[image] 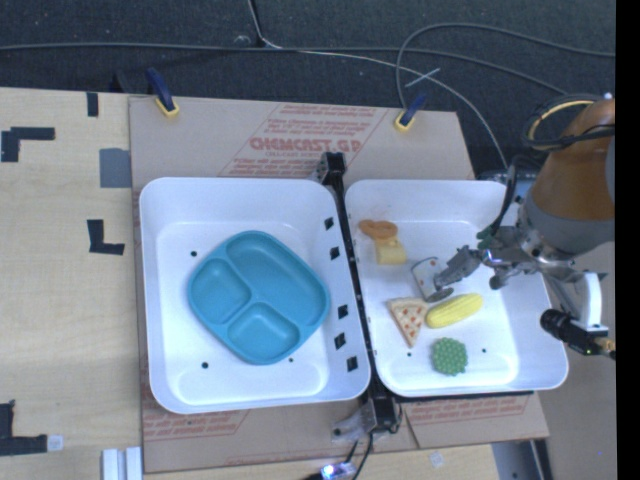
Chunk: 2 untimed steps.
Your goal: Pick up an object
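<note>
My gripper (432, 281) hangs low over the middle of the right bin (500, 203), reaching in from the right. Its two grey fingers stand open with only white bin floor between them. Just below and right of the fingertips lies a yellow corn cob (453, 310). A toy pizza slice (407, 319) rests to the lower left of the fingers. A green broccoli piece (449, 355) sits near the bin's front. Up and to the left lie an orange pastry-like piece (378, 230) and a yellow block (391, 253), touching each other.
The left bin (165, 268) holds a blue divided plate (258, 295). A black divider (345, 268) runs between the bins. Cables (440, 88) cross the dark area behind the bench. The arm's body (575, 193) overhangs the right bin's right edge.
</note>
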{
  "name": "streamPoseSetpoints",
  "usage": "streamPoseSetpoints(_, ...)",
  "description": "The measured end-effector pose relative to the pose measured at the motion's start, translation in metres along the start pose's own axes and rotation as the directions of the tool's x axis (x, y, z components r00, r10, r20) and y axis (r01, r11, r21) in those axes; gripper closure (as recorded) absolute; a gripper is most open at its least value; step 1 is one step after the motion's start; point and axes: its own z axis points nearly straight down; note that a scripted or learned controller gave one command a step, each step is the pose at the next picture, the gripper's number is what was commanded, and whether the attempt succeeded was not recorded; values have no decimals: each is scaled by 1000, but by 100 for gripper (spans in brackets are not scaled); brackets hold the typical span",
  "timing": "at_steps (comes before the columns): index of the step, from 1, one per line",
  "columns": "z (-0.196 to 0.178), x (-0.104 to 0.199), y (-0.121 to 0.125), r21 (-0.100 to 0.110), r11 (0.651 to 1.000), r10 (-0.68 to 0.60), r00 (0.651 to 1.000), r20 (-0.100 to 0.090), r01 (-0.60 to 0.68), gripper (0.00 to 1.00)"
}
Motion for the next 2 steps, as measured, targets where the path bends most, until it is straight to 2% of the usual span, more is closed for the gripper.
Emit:
streamPoseSetpoints(1, -7, 0, 3, -13, 1000, -4, 1000, 2, 4, 0)
streamPoseSetpoints(2, 48, -6, 10, -8, 1000, -3, 1000, 3, 3, 0)
